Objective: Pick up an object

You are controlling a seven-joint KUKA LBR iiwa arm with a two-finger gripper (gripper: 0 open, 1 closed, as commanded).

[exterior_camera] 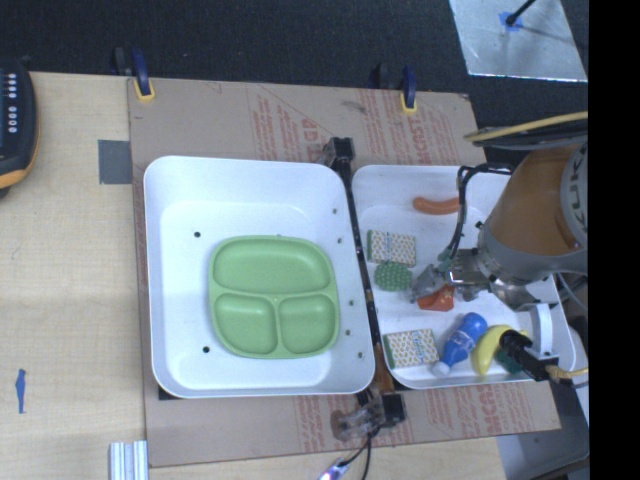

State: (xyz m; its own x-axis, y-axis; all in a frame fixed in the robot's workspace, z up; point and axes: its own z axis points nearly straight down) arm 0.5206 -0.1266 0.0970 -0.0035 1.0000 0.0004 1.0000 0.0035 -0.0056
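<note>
Arm [535, 218] enters from the right, orange band above the wrist, and reaches down into the right bin [400, 180]. Gripper [437, 280] sits low over the middle of that bin, directly above a small red-orange object [436, 301], which lies just below the fingertips. Jaw state: cannot tell, the tips are too small and cluttered to read, and nothing is clearly seen held between them.

Right bin contents: orange sausage-shaped piece [436, 205] near the far wall; patterned green-and-tan pouch [391, 247] by the left wall; dark green round item [393, 276] just below that pouch and just left of the gripper; a 2nd patterned pouch [411, 347] at the near left corner; blue bottle [460, 341] tilted, beside a yellow banana [489, 349] near the front wall.

Left bin [170, 193] holds a green divided plate [273, 296] with 3 compartments, lying flat near its centre
</note>
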